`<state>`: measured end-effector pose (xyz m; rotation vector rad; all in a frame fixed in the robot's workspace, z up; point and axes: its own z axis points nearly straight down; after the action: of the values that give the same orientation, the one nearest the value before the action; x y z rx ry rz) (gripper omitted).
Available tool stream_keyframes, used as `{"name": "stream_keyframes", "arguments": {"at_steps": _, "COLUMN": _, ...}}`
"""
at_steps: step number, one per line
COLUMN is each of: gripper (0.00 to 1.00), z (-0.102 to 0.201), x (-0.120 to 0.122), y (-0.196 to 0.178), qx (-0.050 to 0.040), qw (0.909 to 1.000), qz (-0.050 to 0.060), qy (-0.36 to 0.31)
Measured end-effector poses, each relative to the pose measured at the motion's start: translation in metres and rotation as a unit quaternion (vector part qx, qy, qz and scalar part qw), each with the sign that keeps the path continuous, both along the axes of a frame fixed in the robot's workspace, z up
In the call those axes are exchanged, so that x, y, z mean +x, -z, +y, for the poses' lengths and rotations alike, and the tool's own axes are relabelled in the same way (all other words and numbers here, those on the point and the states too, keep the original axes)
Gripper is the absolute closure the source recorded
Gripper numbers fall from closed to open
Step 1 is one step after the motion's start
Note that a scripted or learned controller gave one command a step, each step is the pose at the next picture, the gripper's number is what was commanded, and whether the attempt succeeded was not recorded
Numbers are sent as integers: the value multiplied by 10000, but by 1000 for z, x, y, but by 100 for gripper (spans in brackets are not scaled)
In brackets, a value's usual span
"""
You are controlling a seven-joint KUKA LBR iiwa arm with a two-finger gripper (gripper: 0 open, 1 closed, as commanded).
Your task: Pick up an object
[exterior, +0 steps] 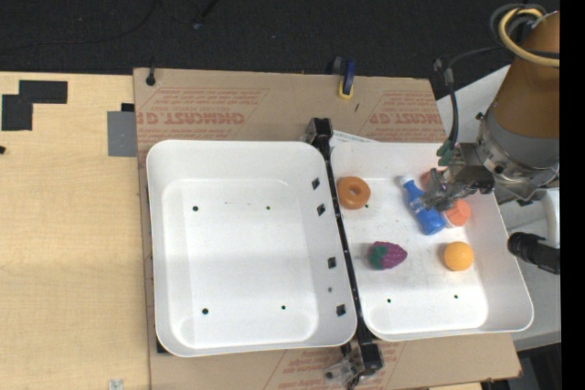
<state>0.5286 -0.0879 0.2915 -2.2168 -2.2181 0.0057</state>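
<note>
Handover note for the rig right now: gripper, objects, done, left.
Gripper: down in the right bin, at the blue object and the orange-red piece beside it; a grasp cannot be confirmed.
Also in that bin: brown ring near the divider, purple and green toy mid-bin, orange ball to its right.
Done: approach.
Left: confirm the grasp, lift one object.

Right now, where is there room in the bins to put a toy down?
The left bin has a wide bare floor between all its walls. In the right bin, the front strip below the purple toy and orange ball is free. It is crowded by the gripper, blue object and donut.
</note>
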Motion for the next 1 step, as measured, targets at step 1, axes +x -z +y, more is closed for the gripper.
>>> {"name": "stream_keyframes", "arguments": {"at_steps": 1, "gripper": 100, "z": 31, "x": 24, "y": -64, "qx": -6, "qw": 10000, "qz": -54, "qy": -15}}
